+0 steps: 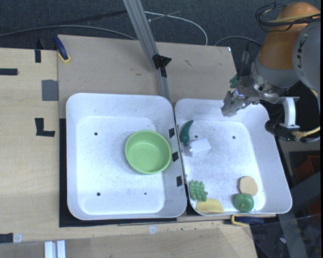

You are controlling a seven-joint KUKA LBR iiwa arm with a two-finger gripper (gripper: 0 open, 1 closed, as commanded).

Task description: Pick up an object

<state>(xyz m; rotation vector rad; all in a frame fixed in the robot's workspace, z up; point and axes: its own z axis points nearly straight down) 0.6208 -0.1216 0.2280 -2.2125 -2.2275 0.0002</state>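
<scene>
Gripper (229, 107) was seen above the right bin's (269, 160) far rim, nothing between its fingers | green bowl (147, 152) was found in the left bin (81, 155), toward its right edge | dark green piece (185, 130) and white block (199, 145) near right bin's left edge | green toy (197, 190), yellow piece (210, 206), green ball (243, 201), tan disc (248, 185) along its near edge

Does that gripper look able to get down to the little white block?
Probably yes. The gripper hangs over the right bin's far edge, and the white block lies with open floor between them.
</scene>
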